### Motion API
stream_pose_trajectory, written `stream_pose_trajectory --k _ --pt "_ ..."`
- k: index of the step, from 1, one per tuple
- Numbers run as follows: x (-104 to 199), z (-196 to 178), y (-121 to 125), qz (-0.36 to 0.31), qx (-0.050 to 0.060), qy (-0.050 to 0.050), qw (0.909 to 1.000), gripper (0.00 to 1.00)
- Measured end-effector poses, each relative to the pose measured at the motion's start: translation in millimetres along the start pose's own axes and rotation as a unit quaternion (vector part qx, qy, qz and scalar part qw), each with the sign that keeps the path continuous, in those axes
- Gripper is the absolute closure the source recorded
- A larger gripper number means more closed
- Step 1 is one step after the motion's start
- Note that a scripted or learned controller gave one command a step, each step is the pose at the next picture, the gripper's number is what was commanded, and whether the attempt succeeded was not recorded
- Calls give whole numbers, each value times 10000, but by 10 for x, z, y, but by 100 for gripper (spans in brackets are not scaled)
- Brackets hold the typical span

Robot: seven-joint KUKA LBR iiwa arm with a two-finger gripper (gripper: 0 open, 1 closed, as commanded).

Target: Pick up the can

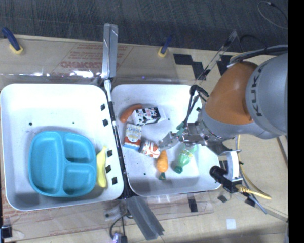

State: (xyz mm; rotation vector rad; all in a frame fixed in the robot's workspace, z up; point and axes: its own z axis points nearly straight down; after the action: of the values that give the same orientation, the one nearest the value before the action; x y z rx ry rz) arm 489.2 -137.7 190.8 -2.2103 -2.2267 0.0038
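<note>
a: why is the arm [243,100] leaning so far over the right bin [142,92]?

b: it reaches in from the right, so to get at the cluttered middle it has to hang across that bin's right half. the left bin [20,100] holds just a blue divided tray [63,163] with a yellow piece [101,168] wedged against its right edge — probably not part of this job.

a: and the gripper [167,140]?

b: it sits low over the pile, just right of the can [149,149]. i cannot tell from this angle whether it is spread or pressed together, and nothing visibly sits in it.

a: where exactly is the can?

b: lying on its side near the middle of the right bin, a small red-and-white cylinder, touching the carrot [162,162] below it and just under a small carton [133,134]. a black-and-white milk carton [145,115] and an orange sausage-like piece [127,112] lie further up — a green bottle [183,159] lies to the right.

a: so the crowding matters?

b: i'd judge so; the neighbours leave little room either side of the can.
</note>
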Motion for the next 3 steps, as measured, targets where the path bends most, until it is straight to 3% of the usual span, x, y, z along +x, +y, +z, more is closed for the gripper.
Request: stream_pose_trajectory --k 2,3 --pt "39 -53 -130 49 0 2 10000 0" --pt "330 640 300 -121 11 3 9999 0"
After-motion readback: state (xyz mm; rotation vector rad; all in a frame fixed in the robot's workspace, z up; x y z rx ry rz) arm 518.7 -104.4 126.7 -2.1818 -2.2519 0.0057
